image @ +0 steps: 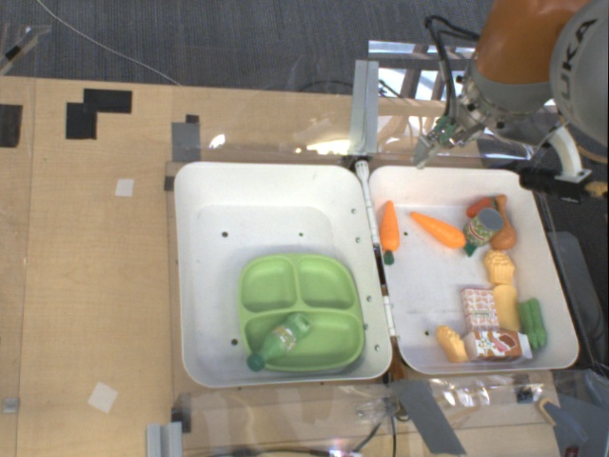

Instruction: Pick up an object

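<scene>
- I am watching the bench (86, 284) stretching out wide below and to the left of the end effector (440, 141), with two white bins sitting side by side on it.
- The arm (533, 36) is reaching in from the upper right, its orange band showing above the wrist, and the end effector is hanging over the far rim of the right bin (419, 284), near that bin's top left corner.
- I cannot tell from here how the end effector is set, and I am seeing nothing caught in it.
- The left bin (209, 217) is lying down and left of the end effector, carrying a green divided plate (300, 288) with a green bottle (278, 343) lying across its near compartment.
- In the right bin, just below the end effector, two orange carrots are lying: one (389, 225) upright against the left wall, the other (438, 229) slanting toward the right.
- Further right and below, a cluster of small toy foods (490, 222) is sitting by the right wall, with a yellow piece (500, 268) under it.
- Farthest down from the end effector, a small packet (497, 345), a yellow piece (451, 343) and a green piece (531, 320) are resting at the near right corner.
</scene>
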{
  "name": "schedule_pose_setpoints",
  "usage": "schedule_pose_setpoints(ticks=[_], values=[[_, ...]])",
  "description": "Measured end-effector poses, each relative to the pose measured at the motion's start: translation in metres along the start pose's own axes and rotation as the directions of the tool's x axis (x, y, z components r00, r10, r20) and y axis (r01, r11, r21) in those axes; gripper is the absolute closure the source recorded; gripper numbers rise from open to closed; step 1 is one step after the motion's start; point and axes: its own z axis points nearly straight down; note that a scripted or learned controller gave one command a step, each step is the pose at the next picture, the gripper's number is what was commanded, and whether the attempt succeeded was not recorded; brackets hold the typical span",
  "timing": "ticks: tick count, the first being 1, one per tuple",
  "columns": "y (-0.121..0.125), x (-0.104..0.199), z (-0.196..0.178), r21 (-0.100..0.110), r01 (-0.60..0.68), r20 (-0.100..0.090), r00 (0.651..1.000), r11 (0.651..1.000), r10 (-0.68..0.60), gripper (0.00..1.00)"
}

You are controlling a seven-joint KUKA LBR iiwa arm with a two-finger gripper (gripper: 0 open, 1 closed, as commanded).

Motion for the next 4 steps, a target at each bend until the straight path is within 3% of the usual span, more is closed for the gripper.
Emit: schedule_pose_setpoints(ticks=[1, 2, 3, 4], values=[[-0.066, 0.027, 0.009, 0.020, 0.270, -0.029, 0.962, 0.963, -0.270, 1.00], [-0.061, 0.095, 0.021, 0.026, 0.090, -0.028, 0.996, 0.996, -0.089, 1.00], [-0.024, 0.043, -0.037, 0.022, 0.038, -0.021, 0.999, 0.999, -0.038, 1.00], [0.052, 0.046, -0.015, 0.027, 0.036, -0.026, 0.999, 0.999, -0.035, 1.00]])
